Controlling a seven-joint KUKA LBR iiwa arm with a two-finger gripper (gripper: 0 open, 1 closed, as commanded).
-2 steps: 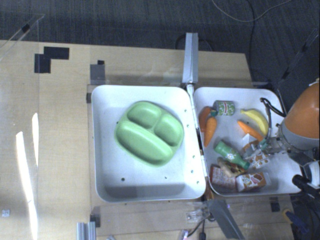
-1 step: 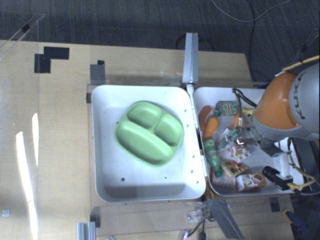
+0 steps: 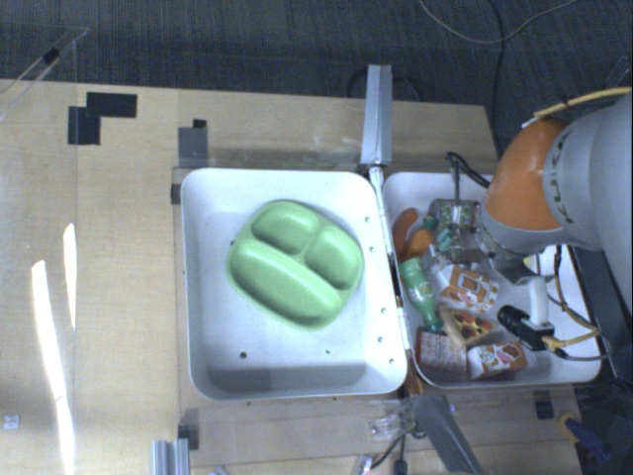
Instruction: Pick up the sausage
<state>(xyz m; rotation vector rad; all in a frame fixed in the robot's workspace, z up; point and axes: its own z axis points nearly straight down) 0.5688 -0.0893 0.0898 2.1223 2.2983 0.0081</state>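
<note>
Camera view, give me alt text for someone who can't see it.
A grey arm's gripper reaches into the right bin above a clutter of toy food, a reddish-brown sausage at its left. The left bin holds a green divided plate.

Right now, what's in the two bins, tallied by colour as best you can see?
Green: 2, divided plate, bottle
Brown-red: 1, sausage
Orange: 1, round item
Printed packets: 3
Total: 7; clutter under the gripper is uncountable.
</note>
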